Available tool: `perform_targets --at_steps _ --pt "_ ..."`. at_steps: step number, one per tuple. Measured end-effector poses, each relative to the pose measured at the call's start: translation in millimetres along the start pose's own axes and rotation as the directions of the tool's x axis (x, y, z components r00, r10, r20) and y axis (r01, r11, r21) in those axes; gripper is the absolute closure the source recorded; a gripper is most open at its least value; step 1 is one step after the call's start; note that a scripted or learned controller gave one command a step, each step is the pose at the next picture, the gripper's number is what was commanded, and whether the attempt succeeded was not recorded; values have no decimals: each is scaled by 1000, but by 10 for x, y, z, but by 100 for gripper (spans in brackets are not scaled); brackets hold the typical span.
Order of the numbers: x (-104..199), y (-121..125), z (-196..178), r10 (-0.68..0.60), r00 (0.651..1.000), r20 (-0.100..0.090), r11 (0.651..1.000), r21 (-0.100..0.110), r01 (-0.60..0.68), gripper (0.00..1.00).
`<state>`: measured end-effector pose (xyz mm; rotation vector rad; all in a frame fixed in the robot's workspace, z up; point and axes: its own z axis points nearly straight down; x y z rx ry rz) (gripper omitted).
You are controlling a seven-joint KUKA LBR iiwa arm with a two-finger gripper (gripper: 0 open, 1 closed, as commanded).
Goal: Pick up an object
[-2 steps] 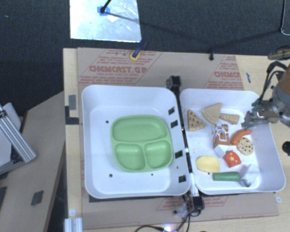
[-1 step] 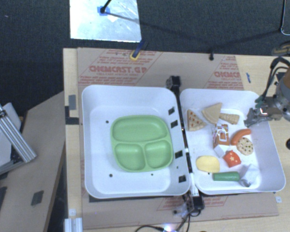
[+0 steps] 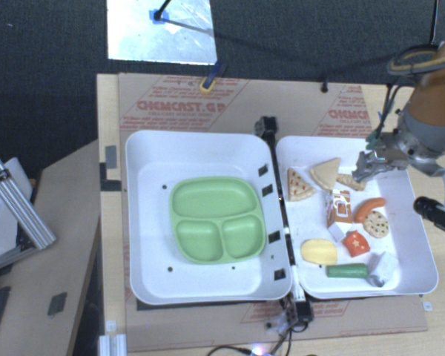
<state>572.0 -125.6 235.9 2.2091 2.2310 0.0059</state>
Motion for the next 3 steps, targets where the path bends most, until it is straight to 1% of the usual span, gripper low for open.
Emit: perform_targets --at_steps 1,2,3 --pt "575 257 97 -1 1000 -1 1000 1 1 100" --pt "1058 491 210 0 1000 -1 1000 2 0 100" --pt "1571 695 137 1 1000 -1 1000 1 -1 100"
